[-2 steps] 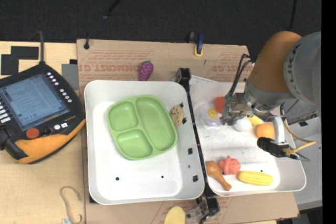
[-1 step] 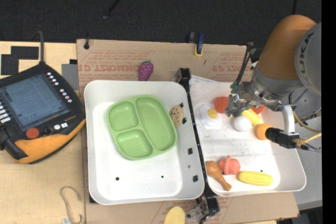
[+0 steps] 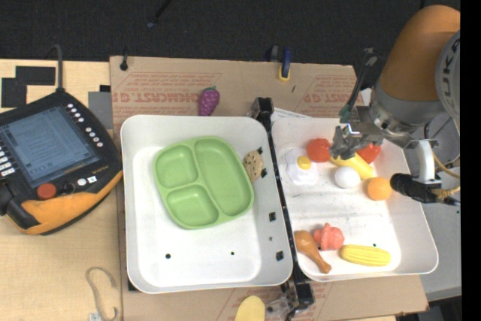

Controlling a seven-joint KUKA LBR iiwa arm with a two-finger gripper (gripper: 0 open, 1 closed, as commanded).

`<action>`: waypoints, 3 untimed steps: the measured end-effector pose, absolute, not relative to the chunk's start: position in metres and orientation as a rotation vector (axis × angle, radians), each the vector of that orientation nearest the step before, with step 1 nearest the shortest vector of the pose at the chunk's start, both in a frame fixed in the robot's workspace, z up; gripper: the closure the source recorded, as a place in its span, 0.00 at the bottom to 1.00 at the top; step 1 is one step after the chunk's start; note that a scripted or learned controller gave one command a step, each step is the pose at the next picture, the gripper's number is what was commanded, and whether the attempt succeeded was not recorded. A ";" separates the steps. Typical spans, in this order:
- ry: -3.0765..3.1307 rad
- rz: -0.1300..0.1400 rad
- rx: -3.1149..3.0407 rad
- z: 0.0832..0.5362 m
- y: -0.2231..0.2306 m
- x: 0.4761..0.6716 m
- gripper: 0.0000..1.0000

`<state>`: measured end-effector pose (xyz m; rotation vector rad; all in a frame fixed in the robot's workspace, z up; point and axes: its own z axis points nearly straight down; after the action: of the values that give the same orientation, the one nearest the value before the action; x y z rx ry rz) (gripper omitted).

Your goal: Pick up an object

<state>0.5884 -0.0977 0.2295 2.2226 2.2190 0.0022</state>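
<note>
My gripper [image 3: 346,140] hangs low over the back of the right bin [image 3: 421,252], reaching in from the right. It is directly above a yellow banana-like toy [image 3: 356,163] and a red pepper [image 3: 369,154], with a red tomato [image 3: 318,150] just to its left. A white egg [image 3: 346,177], a fried egg toy [image 3: 302,168] and an orange [image 3: 379,189] lie close in front of it. Nothing is visibly lifted.
At the front of the right bin lie a drumstick [image 3: 311,249], a pink toy [image 3: 329,236] and a corn cob [image 3: 366,255]. The left bin [image 3: 143,237] holds a green divided plate [image 3: 203,182] and a cookie [image 3: 254,164]. A teach pendant [image 3: 52,154] sits far left.
</note>
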 end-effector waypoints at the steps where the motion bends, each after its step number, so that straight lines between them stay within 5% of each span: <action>1: 2.226 -0.005 2.225 0.218 -0.062 0.552 1.00; 3: 2.227 -0.006 2.225 0.218 0.016 0.486 1.00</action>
<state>0.4859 0.0157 0.2179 2.2246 2.2272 -0.0064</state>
